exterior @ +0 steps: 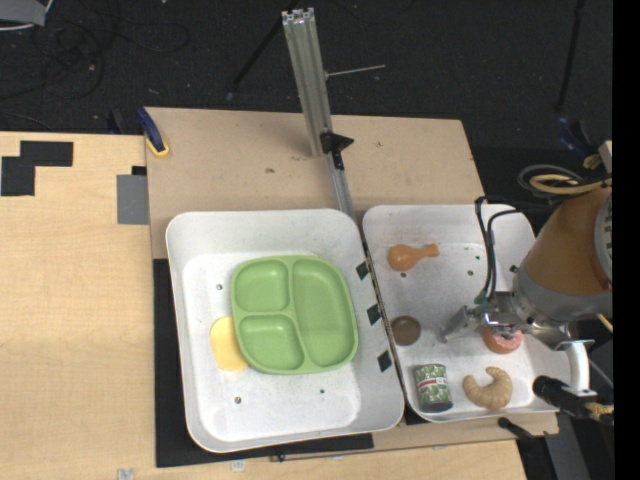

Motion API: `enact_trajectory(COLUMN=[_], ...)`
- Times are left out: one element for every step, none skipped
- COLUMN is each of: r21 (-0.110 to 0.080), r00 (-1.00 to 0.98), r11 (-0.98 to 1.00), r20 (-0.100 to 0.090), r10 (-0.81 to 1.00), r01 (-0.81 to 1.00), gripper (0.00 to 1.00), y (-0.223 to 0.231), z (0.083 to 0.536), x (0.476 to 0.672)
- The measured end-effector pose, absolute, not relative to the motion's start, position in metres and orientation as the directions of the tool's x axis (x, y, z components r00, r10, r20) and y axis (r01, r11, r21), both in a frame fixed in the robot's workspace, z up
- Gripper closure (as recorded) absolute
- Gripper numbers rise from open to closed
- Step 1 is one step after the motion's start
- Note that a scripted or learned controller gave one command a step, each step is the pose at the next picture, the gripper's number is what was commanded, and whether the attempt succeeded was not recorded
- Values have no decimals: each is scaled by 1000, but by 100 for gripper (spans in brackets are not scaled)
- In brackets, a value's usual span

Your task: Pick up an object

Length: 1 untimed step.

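The right bin (440, 214) holds several small objects. An orange gourd-shaped toy (410, 256) lies near its back. A brown ball (405, 329) sits by the left wall, and a green can (432, 386) and a tan croissant-shaped piece (490, 388) lie at the front. My gripper (490, 321) hangs low over the bin's right side, directly above a red and pink round object (503, 343) that it partly covers. I cannot tell whether it touches that object.
The left bin (200, 238) carries a green divided plate (295, 313) with a yellow object (225, 346) tucked under its left edge. An aluminium post (308, 78) rises behind the bins. A black cable (487, 238) runs along the arm over the right bin's back corner.
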<state>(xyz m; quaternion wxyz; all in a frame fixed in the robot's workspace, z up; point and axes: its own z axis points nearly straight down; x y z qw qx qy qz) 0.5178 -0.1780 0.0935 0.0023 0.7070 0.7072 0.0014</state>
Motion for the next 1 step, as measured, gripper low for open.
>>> enact_trajectory(r21=[24], r00=[7], r11=[-6], r20=[-21], r10=[1000], r01=[1000], gripper=[100], y=[-186], z=[108], x=[521])
